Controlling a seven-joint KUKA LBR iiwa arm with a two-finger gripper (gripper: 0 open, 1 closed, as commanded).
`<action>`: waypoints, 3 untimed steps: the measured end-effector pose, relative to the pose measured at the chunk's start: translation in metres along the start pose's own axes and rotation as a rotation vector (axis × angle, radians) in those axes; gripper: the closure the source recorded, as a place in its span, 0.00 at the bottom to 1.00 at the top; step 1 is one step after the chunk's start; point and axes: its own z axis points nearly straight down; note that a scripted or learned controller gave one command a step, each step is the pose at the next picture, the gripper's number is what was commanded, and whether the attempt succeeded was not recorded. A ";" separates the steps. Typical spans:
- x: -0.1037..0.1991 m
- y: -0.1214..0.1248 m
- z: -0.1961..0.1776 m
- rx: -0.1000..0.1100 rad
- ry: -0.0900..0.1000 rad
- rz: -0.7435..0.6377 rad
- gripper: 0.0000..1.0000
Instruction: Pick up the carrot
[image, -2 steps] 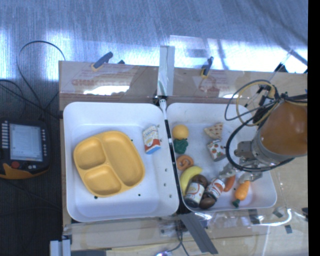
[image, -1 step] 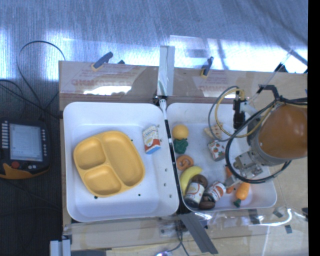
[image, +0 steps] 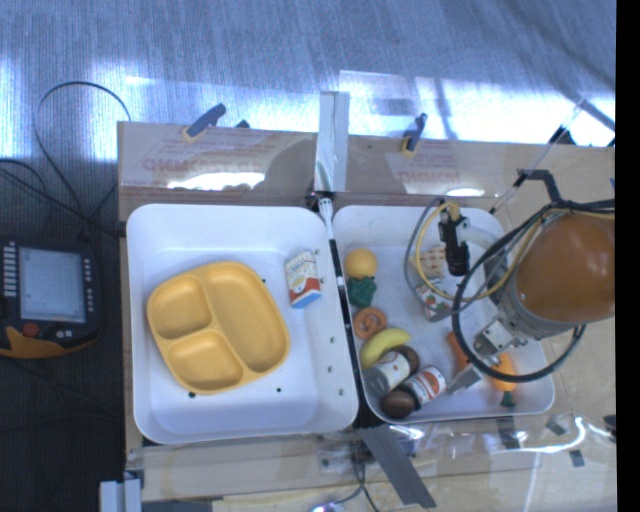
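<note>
The carrot (image: 504, 369) lies in the front right corner of the right bin (image: 530, 402). It is orange with a small green top, and the arm and its cables hide part of it. A second orange bit (image: 457, 347) shows just left of the wrist; I cannot tell whether it belongs to the same carrot. My gripper (image: 480, 356) hangs low over this spot, under the orange band (image: 565, 268), and its grey metal parts reach right down to the carrot. The wrist covers the place where the gripper meets the carrot.
The right bin also holds a lemon (image: 360, 263), a green item (image: 360, 290), a brown ring (image: 369, 322), a banana (image: 386, 344), two small jars (image: 410, 377) and a dark ball (image: 397, 403). In the left bin (image: 160, 420) are a yellow divided plate (image: 215, 325) and a small carton (image: 303, 277).
</note>
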 end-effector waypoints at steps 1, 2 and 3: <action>0.005 0.010 0.002 -0.018 0.003 -0.455 0.00; -0.004 -0.118 0.008 -0.021 0.008 -0.423 0.00; 0.039 -0.035 -0.053 -0.033 0.003 -0.373 0.00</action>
